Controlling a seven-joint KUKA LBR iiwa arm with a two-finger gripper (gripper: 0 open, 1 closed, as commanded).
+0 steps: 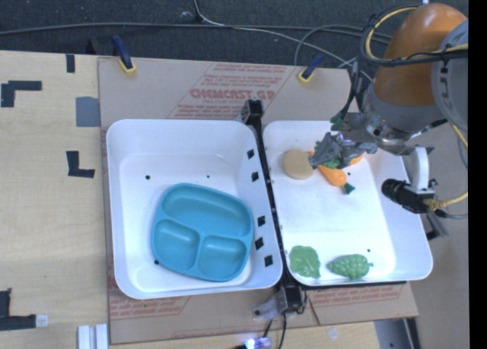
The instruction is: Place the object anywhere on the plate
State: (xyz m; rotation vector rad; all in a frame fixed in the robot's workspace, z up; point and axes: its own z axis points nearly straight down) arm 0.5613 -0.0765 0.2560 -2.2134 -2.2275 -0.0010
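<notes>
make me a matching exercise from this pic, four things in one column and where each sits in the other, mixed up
Things:
1. blue plate
2. tan round piece
3. orange carrot
4. green bumpy piece

Places:
A. near edge of the right bin, toward its right corner
B. far part of the right bin, close to the divider
C. left bin
D. right bin, just under the gripper

Pairs: 1-C, 2-B, 3-D, 4-A
</notes>
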